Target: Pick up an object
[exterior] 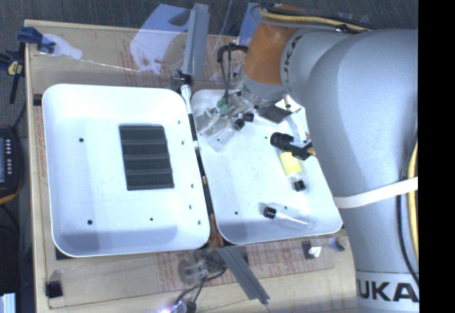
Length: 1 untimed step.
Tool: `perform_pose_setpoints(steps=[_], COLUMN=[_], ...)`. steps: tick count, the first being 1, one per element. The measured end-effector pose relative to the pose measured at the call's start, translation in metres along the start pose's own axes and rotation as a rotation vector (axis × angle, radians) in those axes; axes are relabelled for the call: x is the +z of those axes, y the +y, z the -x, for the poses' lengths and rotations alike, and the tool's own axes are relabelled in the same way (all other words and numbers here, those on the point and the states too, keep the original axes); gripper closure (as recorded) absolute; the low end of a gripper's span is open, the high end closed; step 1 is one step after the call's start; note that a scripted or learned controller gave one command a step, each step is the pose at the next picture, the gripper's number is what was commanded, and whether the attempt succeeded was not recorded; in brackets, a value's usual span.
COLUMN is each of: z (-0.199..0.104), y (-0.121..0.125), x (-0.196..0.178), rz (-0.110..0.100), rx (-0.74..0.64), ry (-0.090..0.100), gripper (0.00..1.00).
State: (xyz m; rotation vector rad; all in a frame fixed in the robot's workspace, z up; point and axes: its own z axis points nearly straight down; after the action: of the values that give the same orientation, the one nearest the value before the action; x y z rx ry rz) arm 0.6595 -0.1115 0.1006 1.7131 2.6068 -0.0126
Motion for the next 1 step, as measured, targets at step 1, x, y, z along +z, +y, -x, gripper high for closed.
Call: perform_pose_setpoints(steps=[1], z=[0.0573], y=[-0.0242], x=[0.0027], rz=[0.003], rx=[-0.048], ry=[0.015], gripper=[0.00])
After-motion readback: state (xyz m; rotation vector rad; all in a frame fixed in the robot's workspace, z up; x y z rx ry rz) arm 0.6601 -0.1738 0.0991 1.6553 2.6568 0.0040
